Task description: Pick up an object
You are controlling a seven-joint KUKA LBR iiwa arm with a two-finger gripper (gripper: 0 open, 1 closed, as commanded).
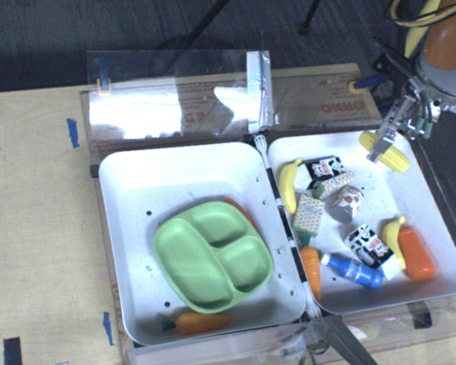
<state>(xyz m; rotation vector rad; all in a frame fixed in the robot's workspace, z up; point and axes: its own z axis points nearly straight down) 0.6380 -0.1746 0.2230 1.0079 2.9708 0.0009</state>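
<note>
My gripper hangs over the far right corner of the right bin, reaching in from the right under the orange-banded wrist. Its tip overlaps a yellow corn cob lying near the bin's back wall; whether it touches the cob cannot be told. Further left in that bin lie a yellow banana, a black-and-white carton, a patterned packet and a small round cup. Toward the front are a cow-patterned item, a blue bottle and an orange bottle.
The left bin holds a green divided plate and an orange carrot at its front edge. Another orange carrot lies by the divider between the bins. A clear panel stands behind the left bin.
</note>
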